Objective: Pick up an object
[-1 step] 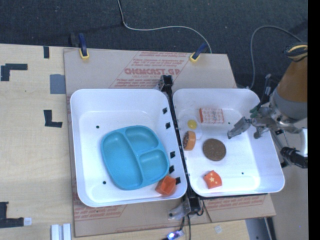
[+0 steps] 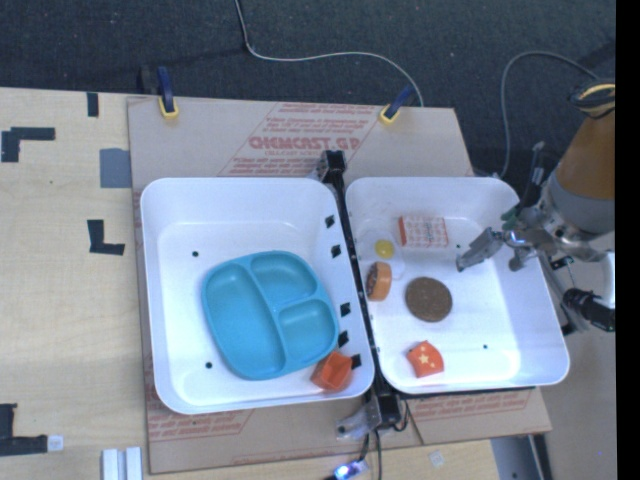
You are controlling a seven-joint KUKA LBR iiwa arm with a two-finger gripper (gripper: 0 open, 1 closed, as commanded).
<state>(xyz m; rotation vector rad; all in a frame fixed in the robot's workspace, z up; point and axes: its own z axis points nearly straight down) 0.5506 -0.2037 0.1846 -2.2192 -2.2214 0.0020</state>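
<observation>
Over in the right bin [image 2: 520,363] the loose pieces sit scattered across the white floor. Nearest the arm is a brown round disc [image 2: 429,299], lying flat around the middle of the bin. Just up from it, toward the far wall, rests a small white packet with red print [image 2: 424,232]. To the disc's left, close to the divider between the bins, stands a little orange-and-brown piece [image 2: 378,281], and just above that a small yellow ball [image 2: 385,250]. Down near the front wall lies a red-orange chunk [image 2: 426,359].

Now the jaws [image 2: 478,255]: they hang over the right side of this bin, pointing left and down, with the tip above bare white floor between the packet and the disc. Nothing sits between them, and from this angle I cannot tell how wide they stand. Behind them the grey wrist and the orange band [image 2: 590,158] come in from the right edge.

Across the divider, the left bin [image 2: 165,268] holds a blue divided tray [image 2: 268,313], lying flat with three compartments, and an orange block [image 2: 333,370] just beside its near right corner, hard by the front wall. Both bins rest on a cardboard sheet [image 2: 290,138] on the counter [image 2: 60,268].
</observation>
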